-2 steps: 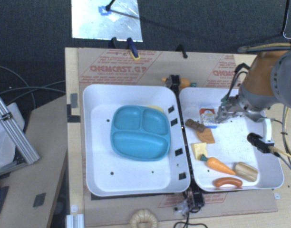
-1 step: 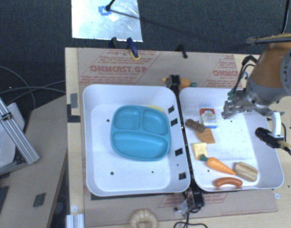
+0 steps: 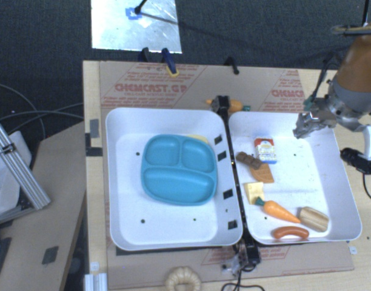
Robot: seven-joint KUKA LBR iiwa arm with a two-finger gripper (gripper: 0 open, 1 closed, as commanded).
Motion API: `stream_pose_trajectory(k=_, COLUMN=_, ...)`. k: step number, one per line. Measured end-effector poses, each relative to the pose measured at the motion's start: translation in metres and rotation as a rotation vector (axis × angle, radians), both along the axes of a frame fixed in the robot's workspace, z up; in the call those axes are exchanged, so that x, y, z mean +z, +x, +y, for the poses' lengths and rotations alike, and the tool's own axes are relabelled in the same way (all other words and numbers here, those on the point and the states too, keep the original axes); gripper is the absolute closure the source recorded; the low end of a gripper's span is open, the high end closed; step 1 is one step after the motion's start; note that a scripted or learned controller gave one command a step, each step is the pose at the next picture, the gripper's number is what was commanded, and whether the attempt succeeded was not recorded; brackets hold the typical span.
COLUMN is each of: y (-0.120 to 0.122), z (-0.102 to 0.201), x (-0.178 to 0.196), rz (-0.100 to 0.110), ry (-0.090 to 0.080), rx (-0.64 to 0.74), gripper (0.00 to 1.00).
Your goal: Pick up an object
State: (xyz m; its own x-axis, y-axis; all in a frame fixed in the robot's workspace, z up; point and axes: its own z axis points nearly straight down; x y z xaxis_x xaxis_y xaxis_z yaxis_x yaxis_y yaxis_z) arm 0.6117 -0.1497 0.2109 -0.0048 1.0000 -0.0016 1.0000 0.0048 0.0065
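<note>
Across the bench sat two white bins side by side. Left bin (image 3: pixel 122 180) held a blue divided plate (image 3: pixel 178 168), with a bit of something yellow (image 3: pixel 199 139) just showing behind its far rim; bare floor all round it. Right bin (image 3: pixel 337 180) held a small red-and-white carton (image 3: pixel 265 150), a brown piece (image 3: pixel 248 160) touching a tan wedge (image 3: pixel 264 173), a pale yellow cube (image 3: pixel 253 192), a carrot (image 3: pixel 278 210), a sausage (image 3: pixel 289 233) and a bread roll (image 3: pixel 313 218), the last three crowded near the front rim. Far right corner lay open. Gripper (image 3: pixel 305 127) hovered there above the floor, clear of the carton; finger spread could not be made out, nothing seen held.
</note>
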Motion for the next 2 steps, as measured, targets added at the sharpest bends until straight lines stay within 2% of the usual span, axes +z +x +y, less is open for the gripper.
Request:
stream_pose_trajectory(k=1, y=0.001, z=0.000, x=0.014, rz=0.003, ry=0.001, rx=0.001, gripper=1.00)
stream_pose_trajectory(k=2, y=0.009, z=0.048, x=0.009, rz=0.004, ry=0.001, rx=0.004, gripper=1.00)
